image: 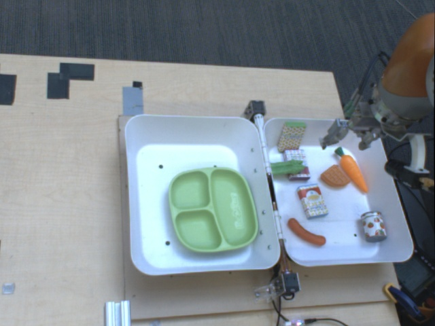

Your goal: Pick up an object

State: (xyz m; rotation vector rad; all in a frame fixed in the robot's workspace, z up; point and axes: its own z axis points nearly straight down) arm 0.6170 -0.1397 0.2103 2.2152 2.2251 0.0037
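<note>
My gripper [350,136] hangs over the far right part of the right bin [401,250], its two fingers spread apart and open with nothing between them. Just below it in the view lies an orange carrot [353,171] with a green top, and a brown flat cookie [334,176] touches the carrot's left side. Also in this bin are a patterned box [291,136], a green pea pod [287,166] on a small dark pack, a small red-and-white carton [312,201], a red sausage [306,231] and a small can [372,226].
The left bin [146,182] holds a green three-compartment plate [214,209]. A ridge [266,182] divides the two bins. The arm's orange band [411,53] stands at the right edge, with cables beside the bin's right wall.
</note>
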